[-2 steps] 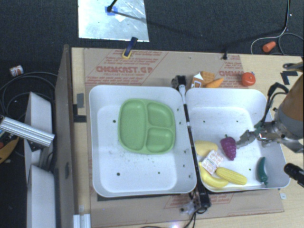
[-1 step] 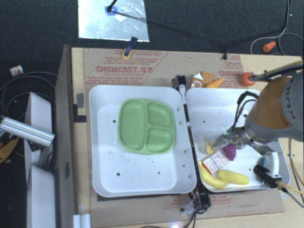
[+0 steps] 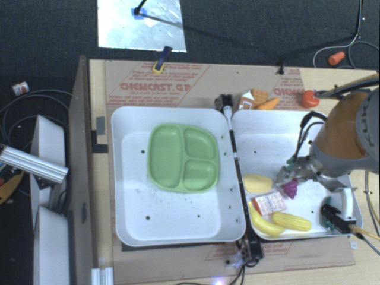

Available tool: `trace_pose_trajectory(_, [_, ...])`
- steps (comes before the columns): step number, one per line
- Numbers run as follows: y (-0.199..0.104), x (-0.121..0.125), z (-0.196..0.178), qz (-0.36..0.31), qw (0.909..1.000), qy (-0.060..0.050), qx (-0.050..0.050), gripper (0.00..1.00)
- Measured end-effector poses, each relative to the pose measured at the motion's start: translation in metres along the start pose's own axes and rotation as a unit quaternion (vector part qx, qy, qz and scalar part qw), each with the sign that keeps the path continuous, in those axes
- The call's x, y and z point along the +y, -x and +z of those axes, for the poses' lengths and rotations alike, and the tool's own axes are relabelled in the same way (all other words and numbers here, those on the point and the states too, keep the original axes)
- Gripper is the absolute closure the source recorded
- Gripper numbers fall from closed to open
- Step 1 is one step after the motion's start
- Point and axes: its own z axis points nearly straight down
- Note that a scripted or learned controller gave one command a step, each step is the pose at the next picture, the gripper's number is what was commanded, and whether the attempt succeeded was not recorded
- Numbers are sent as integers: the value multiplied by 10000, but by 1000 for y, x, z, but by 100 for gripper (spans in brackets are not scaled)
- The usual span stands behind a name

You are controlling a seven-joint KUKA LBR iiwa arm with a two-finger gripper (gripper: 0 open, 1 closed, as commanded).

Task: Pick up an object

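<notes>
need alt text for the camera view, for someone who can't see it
A grey and orange robot arm reaches from the right into the right white bin, its claw low over a purple toy beside a banana, corn cob, yellow lemon and small red and white box. The left bin holds a green divided plate.

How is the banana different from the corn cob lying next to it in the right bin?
The banana is smooth, curved and pale yellow; the corn cob is straight, bumpy and a deeper yellow. The banana hugs the bin's left corner; the corn cob lies further right. Both are yellow and lie flat along the bin's near edge.
</notes>
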Motion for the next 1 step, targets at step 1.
trace_pose_trajectory(1, [-43,59,-66,-36,10000,37,0,100])
